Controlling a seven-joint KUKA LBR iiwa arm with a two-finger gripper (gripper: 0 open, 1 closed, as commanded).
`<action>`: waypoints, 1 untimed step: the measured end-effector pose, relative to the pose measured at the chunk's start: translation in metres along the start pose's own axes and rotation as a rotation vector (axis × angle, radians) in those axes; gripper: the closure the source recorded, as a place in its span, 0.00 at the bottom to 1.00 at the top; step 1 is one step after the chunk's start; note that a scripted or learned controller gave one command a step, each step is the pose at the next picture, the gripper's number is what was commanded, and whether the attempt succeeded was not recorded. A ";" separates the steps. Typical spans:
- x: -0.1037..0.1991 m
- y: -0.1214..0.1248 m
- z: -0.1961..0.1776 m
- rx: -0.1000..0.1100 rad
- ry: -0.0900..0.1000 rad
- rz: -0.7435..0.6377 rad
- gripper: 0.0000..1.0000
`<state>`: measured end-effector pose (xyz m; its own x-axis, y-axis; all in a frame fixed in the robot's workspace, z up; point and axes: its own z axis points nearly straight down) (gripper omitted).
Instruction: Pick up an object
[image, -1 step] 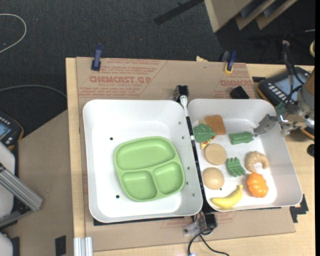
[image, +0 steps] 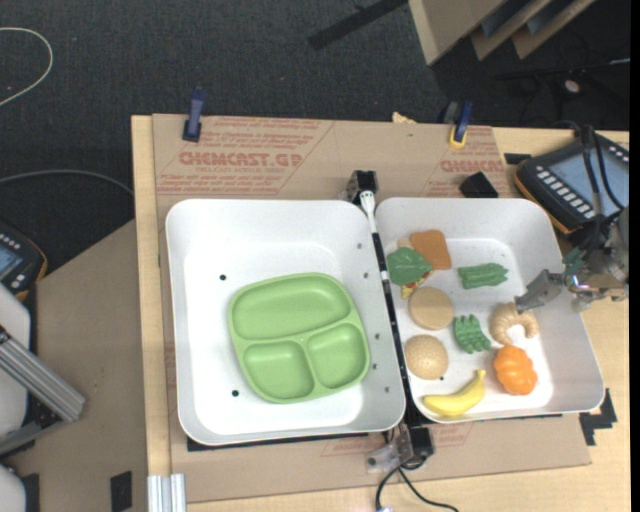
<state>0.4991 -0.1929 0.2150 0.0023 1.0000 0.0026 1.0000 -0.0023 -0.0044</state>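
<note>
Right now, looking down from the fixed camera above the bench, my gripper (image: 535, 292) sits at the right side of the right bin (image: 570, 375), low over its floor. My fingers stand slightly apart with nothing between them; their tips are just beside the pale mushroom-like piece (image: 511, 323), and I cannot tell whether they touch it.

That right bin holds all the toy food. Along its far side lie an orange wedge (image: 432, 247) and, touching its left edge, a leafy green vegetable (image: 407, 266). To the right of those is a dark green piece (image: 482, 275). In the middle rests a tan round piece (image: 432, 307), with a second round tan piece (image: 426, 355) nearer the front. Between them and the mushroom-like piece is a small ridged green piece (image: 470, 333). At the front a yellow banana (image: 456, 397) lies on its side, and just to its right sits an orange pumpkin-like fruit (image: 515, 369), below the mushroom-like piece.

The left bin (image: 195, 300) carries a light green divided plate (image: 297, 335) with three compartments, lying flat near its middle. Both bins rest on a brown cardboard sheet (image: 250, 150) held by two blue clamps (image: 193, 114) at its far edge.
</note>
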 end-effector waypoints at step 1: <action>0.053 -0.020 0.135 -0.002 0.000 -0.004 0.00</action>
<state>0.4783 -0.1391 0.0801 -0.0018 1.0000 0.0022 1.0000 0.0018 -0.0021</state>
